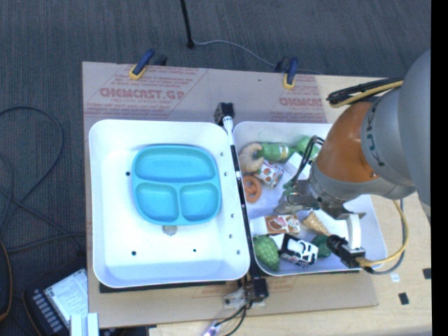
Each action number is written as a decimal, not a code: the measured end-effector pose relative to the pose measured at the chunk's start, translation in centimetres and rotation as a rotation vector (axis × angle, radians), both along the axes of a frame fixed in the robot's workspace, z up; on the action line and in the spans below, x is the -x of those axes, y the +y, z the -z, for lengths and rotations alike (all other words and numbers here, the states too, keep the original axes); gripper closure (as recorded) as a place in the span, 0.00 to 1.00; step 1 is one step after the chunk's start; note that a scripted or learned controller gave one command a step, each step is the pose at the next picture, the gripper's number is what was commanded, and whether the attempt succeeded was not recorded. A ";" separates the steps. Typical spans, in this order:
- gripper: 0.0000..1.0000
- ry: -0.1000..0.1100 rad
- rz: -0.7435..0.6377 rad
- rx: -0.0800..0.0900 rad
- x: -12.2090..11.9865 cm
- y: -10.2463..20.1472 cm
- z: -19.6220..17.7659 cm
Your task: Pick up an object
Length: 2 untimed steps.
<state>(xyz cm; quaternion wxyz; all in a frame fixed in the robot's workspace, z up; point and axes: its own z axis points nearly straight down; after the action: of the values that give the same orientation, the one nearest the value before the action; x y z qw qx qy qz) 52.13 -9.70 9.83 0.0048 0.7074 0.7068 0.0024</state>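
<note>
Two bins (98, 187); toys (269, 170) crowd the right one around end effector (297, 198), grip state unclear.

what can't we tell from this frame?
- Gripper, camera view: the arm's wrist covers it, so no telling if it holds anything.
- Right bin: its middle and upper right lie under the arm.
- Toys by the bin's near wall, like the black-and-white one: too small and blurred to identify.
- Small speck below the blue divided tray: too small to name.
</note>
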 end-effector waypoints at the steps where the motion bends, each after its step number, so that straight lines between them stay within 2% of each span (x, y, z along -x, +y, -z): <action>1: 1.00 0.009 -0.002 -0.003 -0.9 8.3 -14.0; 2: 1.00 0.011 -0.001 -0.002 -5.8 4.1 -13.1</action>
<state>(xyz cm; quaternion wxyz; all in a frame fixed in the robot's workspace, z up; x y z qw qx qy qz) 57.92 -5.63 22.97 0.0003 0.7072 0.7070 -0.0009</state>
